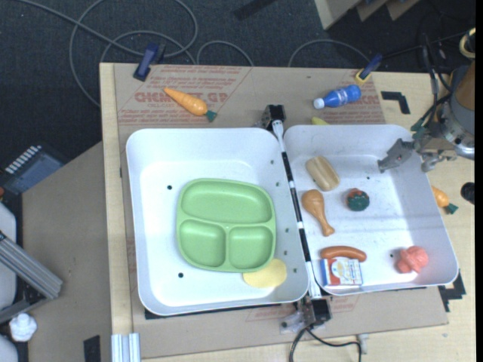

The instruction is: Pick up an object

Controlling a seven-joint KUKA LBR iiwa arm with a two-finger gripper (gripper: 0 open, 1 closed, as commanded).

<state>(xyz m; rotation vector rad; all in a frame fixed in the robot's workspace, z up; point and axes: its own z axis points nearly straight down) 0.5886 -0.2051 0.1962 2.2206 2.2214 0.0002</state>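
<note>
Nearest in the right bin [447, 256] lie a small printed carton [342, 272] and a sausage [343, 253] touching its far edge, with a pink lumpy piece [412, 259] to the right. Further back sit a drumstick [318, 210], a dark green and red ball [358, 200] and a bread roll [323, 173]. All look like moulded plastic toy food: judged light, stiff, smooth and somewhat slippery. The drumstick's narrow shank looks the surest grasp; the ball may roll. The left bin [143, 202] holds a green divided plate [225, 223] with a yellow disc [265, 276] at its near edge. The gripper [411, 151] hangs over the right bin's far right corner, apparently parted and holding nothing. Beyond, a carrot [187, 102] and blue bottle [338, 96] rest on the cardboard
</note>
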